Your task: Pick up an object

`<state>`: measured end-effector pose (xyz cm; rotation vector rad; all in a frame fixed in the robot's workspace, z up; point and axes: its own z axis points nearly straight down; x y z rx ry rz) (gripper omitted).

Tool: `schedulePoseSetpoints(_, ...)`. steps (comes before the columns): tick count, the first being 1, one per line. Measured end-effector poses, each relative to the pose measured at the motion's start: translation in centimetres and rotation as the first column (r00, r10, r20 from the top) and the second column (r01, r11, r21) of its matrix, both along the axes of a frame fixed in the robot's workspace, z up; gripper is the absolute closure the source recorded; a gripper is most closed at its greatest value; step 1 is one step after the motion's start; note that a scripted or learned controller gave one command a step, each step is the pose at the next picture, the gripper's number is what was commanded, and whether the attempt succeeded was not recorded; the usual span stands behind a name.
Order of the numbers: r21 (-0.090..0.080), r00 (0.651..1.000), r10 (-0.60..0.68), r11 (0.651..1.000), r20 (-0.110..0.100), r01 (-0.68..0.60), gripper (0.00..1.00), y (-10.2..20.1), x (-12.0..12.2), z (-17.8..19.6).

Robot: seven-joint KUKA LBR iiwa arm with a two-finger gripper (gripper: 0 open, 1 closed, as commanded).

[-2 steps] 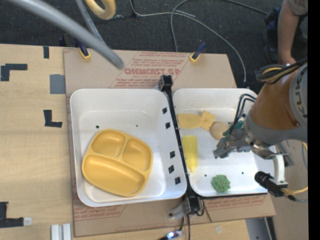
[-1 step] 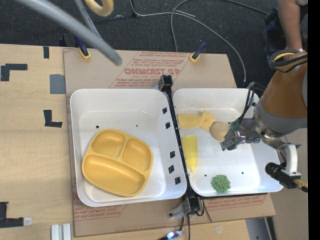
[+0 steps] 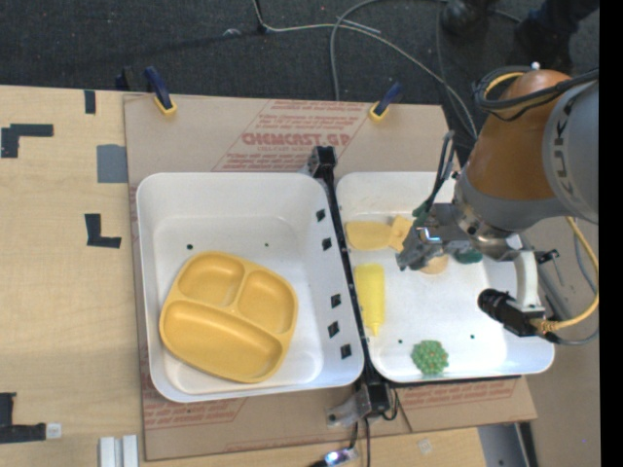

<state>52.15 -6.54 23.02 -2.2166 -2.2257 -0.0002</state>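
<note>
The right bin [image 3: 506, 363] holds a yellow corn-shaped piece [image 3: 370, 296] near its left wall. A flat yellow slice [image 3: 365, 235] with a small yellow wedge [image 3: 400, 231] lies at the back, and a green broccoli piece [image 3: 429, 356] sits near the front. My gripper [image 3: 425, 252] is low over the bin's middle, just right of the wedge. A tan round thing [image 3: 434, 265] and a bit of green [image 3: 469, 256] peek out beside it. The wrist hides how the gripper stands.
A yellow divided plate [image 3: 228, 314] lies in the left bin [image 3: 156, 212]. A black divider [image 3: 336, 261] runs between the bins. The arm's grey and orange body [image 3: 516, 159] covers the right bin's back right. Cables [image 3: 389, 37] cross the dark floor behind.
</note>
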Motion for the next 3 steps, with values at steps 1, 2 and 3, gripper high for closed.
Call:
schedulePoseSetpoints(1,0.0,1.0,0.001,1.0,0.0,-0.001,1.0,4.8,2.4,0.8)
schedulePoseSetpoints(2,0.0,1.0,0.001,1.0,-0.001,-0.001,1.0,9.4,5.0,-0.7)
schedulePoseSetpoints(3,0.0,1.0,0.001,1.0,0.0,-0.001,1.0,13.5,7.8,-1.7)
